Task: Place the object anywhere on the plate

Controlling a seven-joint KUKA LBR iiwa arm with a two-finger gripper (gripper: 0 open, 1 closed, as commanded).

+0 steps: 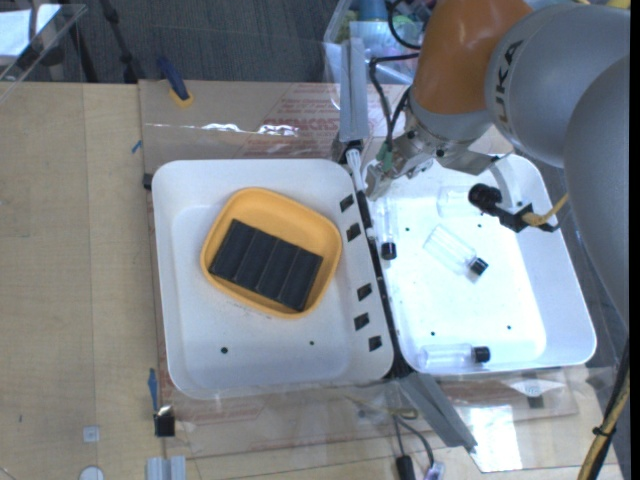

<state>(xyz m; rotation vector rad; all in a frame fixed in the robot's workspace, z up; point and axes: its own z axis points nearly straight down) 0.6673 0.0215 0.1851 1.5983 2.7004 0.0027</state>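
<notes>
A yellow plate point(228, 221) lies in the left bin point(190, 298). A black ribbed rectangular slab point(266, 264) rests flat on the plate, slightly right of its middle. My gripper point(383, 175) hangs over the far left corner of the right bin point(520, 308), close to the divider between the bins and to the right of the plate. It is well apart from the slab, and nothing shows in its grasp.
Two clear vials with black caps lie in the right bin, one near the middle point(452, 245) and one along the front wall point(452, 355). A small black piece point(388, 251) sits beside the divider. Clutter stands behind the bins.
</notes>
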